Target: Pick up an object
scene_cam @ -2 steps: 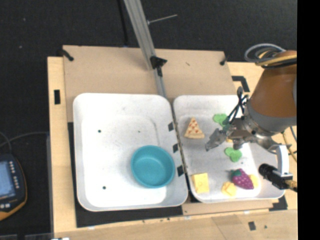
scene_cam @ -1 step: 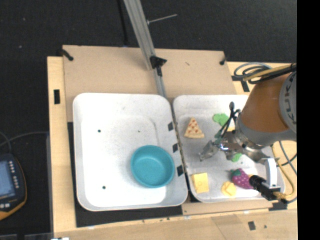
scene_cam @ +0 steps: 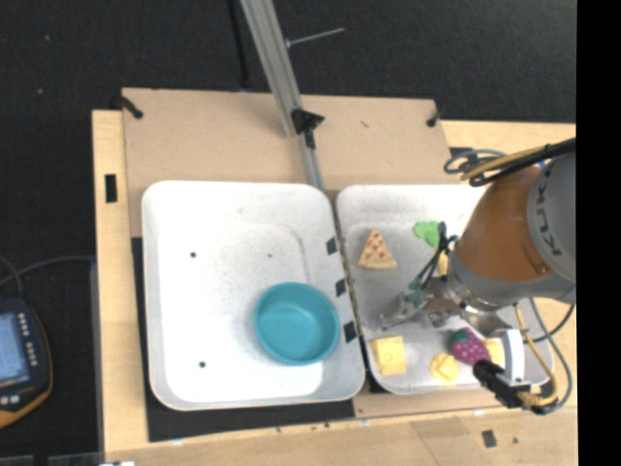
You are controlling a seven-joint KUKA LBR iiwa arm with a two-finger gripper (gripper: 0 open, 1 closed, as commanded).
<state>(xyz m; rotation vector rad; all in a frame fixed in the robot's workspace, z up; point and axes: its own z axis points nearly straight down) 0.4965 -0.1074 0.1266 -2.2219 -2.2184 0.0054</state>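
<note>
Object candidates w/ pincer [scene_cam: 403,311] low in right bin [scene_cam: 388,200]: pizza slice [scene_cam: 376,250], yellow block [scene_cam: 389,354], purple grapes [scene_cam: 467,346]. Nothing visibly held; pick not yet done. Finger state: can't tell.

Two white bins on the desk [scene_cam: 112,289]: left bin [scene_cam: 194,221], right bin [scene_cam: 388,207]. One blue bowl [scene_cam: 296,322] in the left bin. Five small items in the right bin: one pizza slice toy [scene_cam: 376,250], one green piece [scene_cam: 427,229], one yellow block [scene_cam: 390,354], one small yellow piece [scene_cam: 444,366], one purple grape bunch [scene_cam: 469,347]. One arm [scene_cam: 509,236] with one hand [scene_cam: 408,309]. One metal pole [scene_cam: 277,66] above the bins. One handheld screen device [scene_cam: 17,352] off the desk's left edge.
</note>
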